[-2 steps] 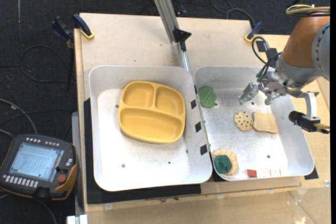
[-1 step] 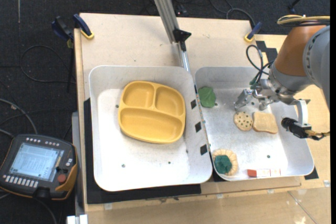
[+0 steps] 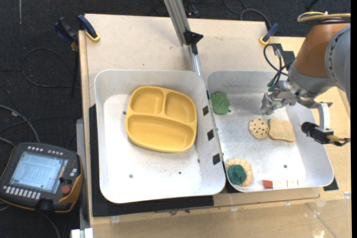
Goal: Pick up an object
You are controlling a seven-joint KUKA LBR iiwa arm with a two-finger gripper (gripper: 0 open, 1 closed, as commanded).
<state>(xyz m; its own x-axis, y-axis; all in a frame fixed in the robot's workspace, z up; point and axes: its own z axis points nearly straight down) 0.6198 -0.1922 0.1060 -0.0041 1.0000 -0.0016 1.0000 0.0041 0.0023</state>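
— Cookie (image 3: pixel 258 129) and toast slice (image 3: pixel 281 131)?
— Just below the claw (image 3: pixel 271 107), in the right bin (image 3: pixel 312 173), with a green leaf (image 3: pixel 219 102) leftward.
— Left bin (image 3: pixel 111 175)?
— Holds a yellow divided plate (image 3: pixel 162 119).
— Claw?
— Pointing down, holding nothing; finger spacing unclear.

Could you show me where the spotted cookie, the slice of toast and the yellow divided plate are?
spotted cookie (image 3: pixel 258 129), camera view, middle of its top face
slice of toast (image 3: pixel 281 131), camera view, centre of the slice
yellow divided plate (image 3: pixel 162 134), camera view, floor of its largest compartment
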